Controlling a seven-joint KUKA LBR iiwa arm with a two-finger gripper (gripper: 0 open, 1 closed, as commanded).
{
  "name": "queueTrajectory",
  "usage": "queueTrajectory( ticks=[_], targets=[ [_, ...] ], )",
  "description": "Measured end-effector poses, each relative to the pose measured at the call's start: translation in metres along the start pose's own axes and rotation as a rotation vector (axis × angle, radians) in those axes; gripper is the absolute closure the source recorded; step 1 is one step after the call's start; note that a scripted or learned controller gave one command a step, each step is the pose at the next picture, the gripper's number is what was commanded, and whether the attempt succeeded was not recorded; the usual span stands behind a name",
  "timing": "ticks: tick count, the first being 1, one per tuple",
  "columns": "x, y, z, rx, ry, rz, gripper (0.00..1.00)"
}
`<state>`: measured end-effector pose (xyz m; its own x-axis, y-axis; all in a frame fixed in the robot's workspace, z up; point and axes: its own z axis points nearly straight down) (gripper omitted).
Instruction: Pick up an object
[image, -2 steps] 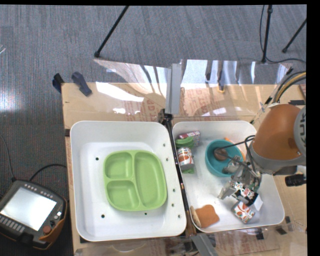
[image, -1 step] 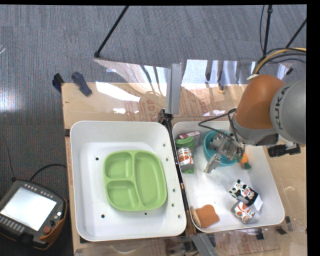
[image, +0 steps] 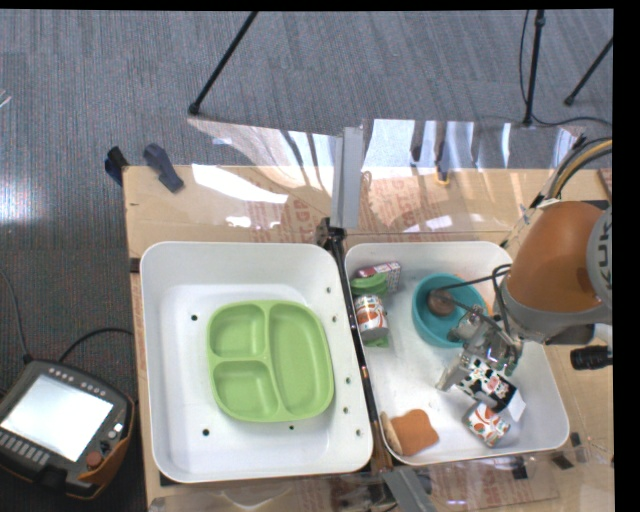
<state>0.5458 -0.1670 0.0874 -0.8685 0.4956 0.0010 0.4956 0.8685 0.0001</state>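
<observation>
My gripper (image: 468, 360) hangs low over the right bin (image: 530, 265), below the arm's orange band (image: 555, 265). It is right next to a black-and-white patterned carton (image: 492, 386), which lies tilted; whether they touch I cannot tell. A red-and-white can (image: 487, 426) lies just beyond the carton near the bin's front right corner. A teal bowl (image: 437, 322) with a brown item (image: 441, 298) inside sits just left of the gripper. A slice of toast (image: 413, 432) lies at the bin's front left. A small can (image: 371, 318) and a green-and-maroon packet (image: 377, 277) lie along the left wall.
The left bin (image: 170, 300) holds a green divided plate (image: 270, 360). A grey divider post (image: 347, 180) stands behind the two bins. A teach pendant (image: 60, 420) lies on the floor at the left. Tripod legs (image: 225, 60) stand behind the bench.
</observation>
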Motion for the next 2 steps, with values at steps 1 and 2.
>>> queueTrajectory(
  ticks=[1,2],
  targets=[
    [-0.016,0.087,0.0,-0.004,-0.001,-0.06,0.0],
    [0.005,0.002,0.0,0.002,0.0,-0.017,0.0]
  ],
)
